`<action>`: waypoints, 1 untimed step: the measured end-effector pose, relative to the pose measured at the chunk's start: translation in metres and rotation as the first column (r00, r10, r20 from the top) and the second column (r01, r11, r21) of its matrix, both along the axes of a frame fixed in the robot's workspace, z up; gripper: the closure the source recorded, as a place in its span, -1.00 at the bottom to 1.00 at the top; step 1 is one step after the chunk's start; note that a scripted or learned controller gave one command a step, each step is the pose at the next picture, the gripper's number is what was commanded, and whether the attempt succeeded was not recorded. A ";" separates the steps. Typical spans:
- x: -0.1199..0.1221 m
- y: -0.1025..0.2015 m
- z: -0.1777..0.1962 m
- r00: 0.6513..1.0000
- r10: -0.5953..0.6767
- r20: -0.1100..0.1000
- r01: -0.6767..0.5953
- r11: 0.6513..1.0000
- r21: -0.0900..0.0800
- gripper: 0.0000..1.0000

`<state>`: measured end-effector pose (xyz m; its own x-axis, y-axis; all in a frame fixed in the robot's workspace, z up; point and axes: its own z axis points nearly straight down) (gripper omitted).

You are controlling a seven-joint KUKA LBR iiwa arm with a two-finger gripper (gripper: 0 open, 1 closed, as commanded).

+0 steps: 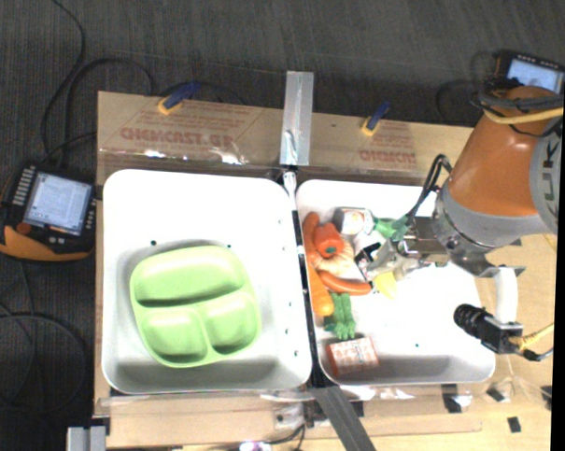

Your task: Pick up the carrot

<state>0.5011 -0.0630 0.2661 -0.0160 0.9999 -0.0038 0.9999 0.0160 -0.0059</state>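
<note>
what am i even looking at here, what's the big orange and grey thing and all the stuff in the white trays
The orange and grey thing is a robot arm reaching in from the right. Its gripper, the part meant to grab things, hangs over the right tray. The one picture comes from a camera fixed above the bench, looking down at a slant.

Two shallow white bins sit side by side. The left bin holds a green divided plate. The right bin holds a pile of toy food along its left wall: a long orange carrot with a green top, which the arm is meant to pick up, plus a small reddish box. I can't tell whether anything is gripped.
</note>
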 end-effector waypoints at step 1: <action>-0.017 -0.076 0.004 0.953 0.303 0.000 -0.303 0.953 0.003 1.00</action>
